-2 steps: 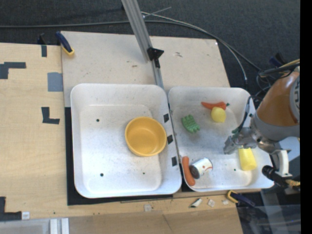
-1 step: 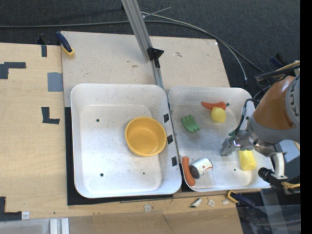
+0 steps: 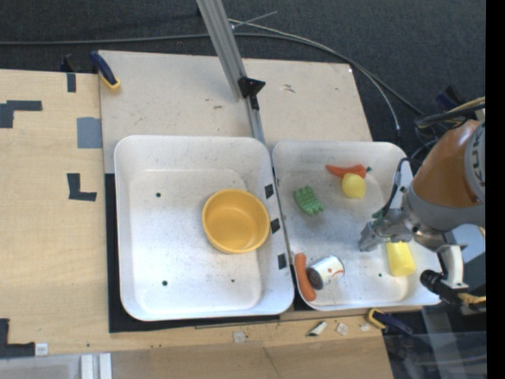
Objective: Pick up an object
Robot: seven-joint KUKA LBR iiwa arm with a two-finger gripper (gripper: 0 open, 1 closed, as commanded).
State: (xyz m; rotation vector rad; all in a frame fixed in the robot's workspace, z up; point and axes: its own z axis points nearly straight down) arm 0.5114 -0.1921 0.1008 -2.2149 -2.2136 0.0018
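At the near edge of the right white bin lie a small white cylinder with a dark end and, touching it, an orange carrot-shaped toy. No writing is legible on them. Just right lies a yellow block, beside the grey two-finger gripper; whether it is wide or narrow cannot be told. Farther back lie a green ridged piece, a yellow lemon-like ball and a red-orange chilli. The left white bin holds a yellow plastic bowl.

white bins: 2 | yellow bowl: 1 | green ridged piece: 1 | orange carrot-like pieces: 2 | yellow items: 2 | white cylinder: 1
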